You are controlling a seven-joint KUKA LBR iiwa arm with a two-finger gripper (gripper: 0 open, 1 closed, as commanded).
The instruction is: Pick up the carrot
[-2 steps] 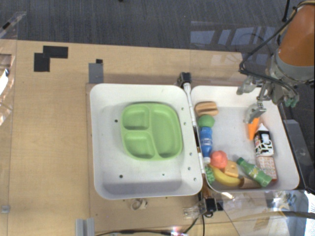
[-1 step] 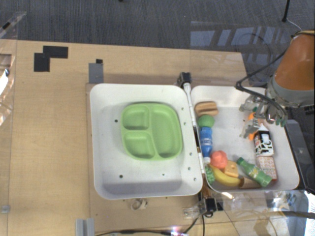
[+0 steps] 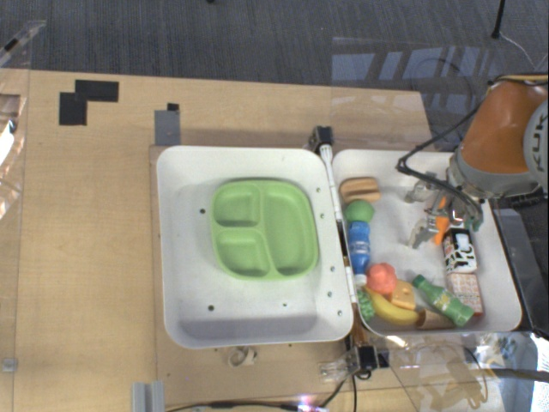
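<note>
The carrot (image 3: pixel 441 224) shows as a small orange sliver in the right bin (image 3: pixel 390 209), near its right side. My gripper (image 3: pixel 438 220) hangs low directly over it, reaching in from the right under the orange wrist band (image 3: pixel 502 127). Most of the carrot is hidden by the gripper's metal parts. I cannot make out whether the carrot is gripped or just lying beneath.
A milk carton (image 3: pixel 461 260) lies just right of the carrot. A green bottle (image 3: pixel 444 298), banana (image 3: pixel 390 309), red fruit (image 3: pixel 381 276), blue bottle (image 3: pixel 358 245), green ball (image 3: pixel 359 210) and bread roll (image 3: pixel 358 186) crowd the bin. The left bin (image 3: pixel 184 187) holds a green divided plate (image 3: pixel 262 228).
</note>
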